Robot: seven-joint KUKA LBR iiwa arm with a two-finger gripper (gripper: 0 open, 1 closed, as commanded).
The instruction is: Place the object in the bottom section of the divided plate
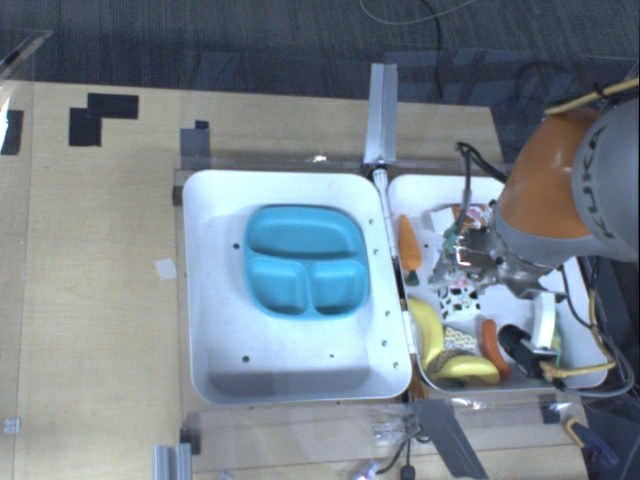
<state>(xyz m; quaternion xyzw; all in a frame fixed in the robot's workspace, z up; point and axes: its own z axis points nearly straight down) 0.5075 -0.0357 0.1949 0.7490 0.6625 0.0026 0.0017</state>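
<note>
Camera view: blue divided plate (305, 261) lies in the left bin (215, 368), all three sections bare. To the right of the plate, in the right bin (580, 376): carrot (409, 245) nearest the plate, below it a banana (430, 333), second banana (470, 369), red sausage-like piece (489, 339). Gripper (462, 273) hangs over this clutter, right of the carrot; its opening cannot be judged. Which object is the target is unclear.

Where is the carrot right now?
The carrot lies in the right bin, against its left wall, above the bananas.
</note>
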